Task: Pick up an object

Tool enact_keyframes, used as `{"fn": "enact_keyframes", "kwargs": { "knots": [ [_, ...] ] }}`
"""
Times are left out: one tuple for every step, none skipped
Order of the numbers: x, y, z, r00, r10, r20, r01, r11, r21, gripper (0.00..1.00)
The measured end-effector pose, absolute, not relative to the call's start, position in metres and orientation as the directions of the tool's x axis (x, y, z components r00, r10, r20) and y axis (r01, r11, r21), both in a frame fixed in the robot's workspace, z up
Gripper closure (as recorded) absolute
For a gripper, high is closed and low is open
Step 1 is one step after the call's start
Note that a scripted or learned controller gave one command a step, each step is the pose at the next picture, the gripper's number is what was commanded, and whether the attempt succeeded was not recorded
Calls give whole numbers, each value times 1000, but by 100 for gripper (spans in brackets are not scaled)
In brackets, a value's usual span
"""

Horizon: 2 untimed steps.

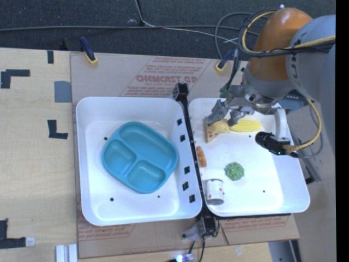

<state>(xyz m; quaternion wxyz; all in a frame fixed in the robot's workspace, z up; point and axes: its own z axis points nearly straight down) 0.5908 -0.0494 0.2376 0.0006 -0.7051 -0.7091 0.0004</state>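
Currently the gripper [224,113], fingers spread, hovers over the pizza slice [213,131] at the right bin's [283,198] 11 o'clock; corn cob [245,126] adjacent at 3 o'clock, broccoli [235,171] toward 5 o'clock.

Pale wooden bench [32,162] with black tape marks, brown cardboard sheet [158,78], dark carpeted floor [82,7], evenly lit

Faint red print, seemingly "CHEMCAST GP", on the brown cardboard sheet [158,78] beneath both bins.
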Motion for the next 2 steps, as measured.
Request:
{"fn": "enact_keyframes", "kwargs": {
  "knots": [
    [602, 3, 243, -7, 1000, 1, 1000, 7, -1, 100],
    [615, 48, 242, -6, 1000, 1, 1000, 6, -1, 100]
  ]
}}
